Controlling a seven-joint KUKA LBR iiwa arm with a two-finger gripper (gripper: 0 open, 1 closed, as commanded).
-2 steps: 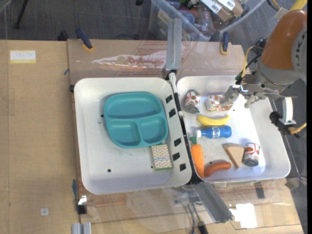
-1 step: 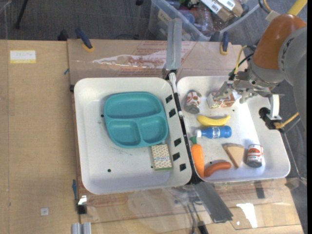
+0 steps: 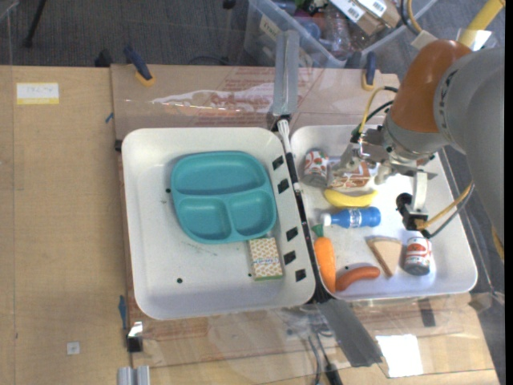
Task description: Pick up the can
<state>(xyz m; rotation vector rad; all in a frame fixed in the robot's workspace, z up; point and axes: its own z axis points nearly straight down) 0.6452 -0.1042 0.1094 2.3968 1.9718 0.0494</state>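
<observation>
A small red-and-white can (image 3: 416, 255) stands upright near the front right corner of the right bin (image 3: 461, 275). A second red-and-white patterned can (image 3: 314, 165) lies at that bin's back left. My gripper (image 3: 357, 164) hangs low over the back middle of the right bin, just right of the patterned can and directly above a yellow banana (image 3: 349, 196). A red-and-white object sits right under the gripper, partly hidden by it. The upright can is well apart from the gripper, toward the front right.
The right bin also holds a blue bottle (image 3: 353, 217), a carrot (image 3: 324, 263), a sausage (image 3: 357, 276) and a bread wedge (image 3: 385, 255). The left bin (image 3: 144, 239) holds a teal divided plate (image 3: 220, 195) and a small patterned box (image 3: 265, 257).
</observation>
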